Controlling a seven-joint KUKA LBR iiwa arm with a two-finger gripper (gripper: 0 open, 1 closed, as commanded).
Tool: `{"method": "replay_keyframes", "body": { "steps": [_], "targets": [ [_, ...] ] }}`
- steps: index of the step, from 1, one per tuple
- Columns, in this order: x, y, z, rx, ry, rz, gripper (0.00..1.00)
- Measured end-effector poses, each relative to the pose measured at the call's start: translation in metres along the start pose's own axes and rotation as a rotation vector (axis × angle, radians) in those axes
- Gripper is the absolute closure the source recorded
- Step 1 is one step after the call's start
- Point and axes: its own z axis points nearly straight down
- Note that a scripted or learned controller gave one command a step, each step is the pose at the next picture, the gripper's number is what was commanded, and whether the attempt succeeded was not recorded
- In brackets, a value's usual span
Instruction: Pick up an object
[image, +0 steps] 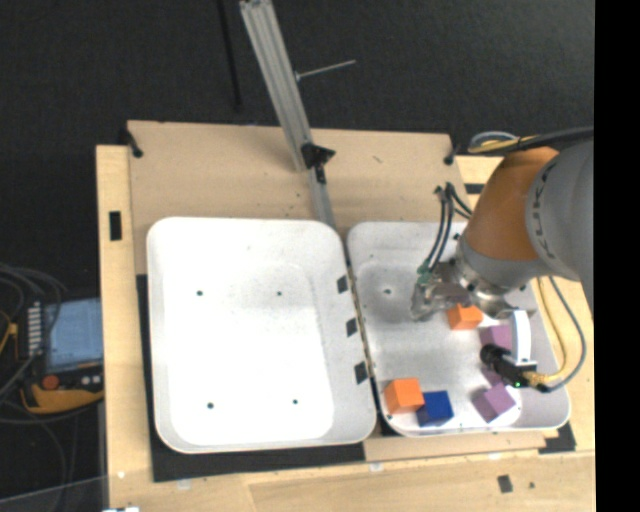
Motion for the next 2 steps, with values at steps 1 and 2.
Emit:
{"method": "replay_keyframes", "body": {
  "steps": [1,2],
  "targets": [
    [-0.002,0.005,-0.047,-0.002,-0.002,-0.012,1.00],
    [-0.003,0.006,-0.069,0.000,-0.001,-0.017,1.00]
  ]
}}
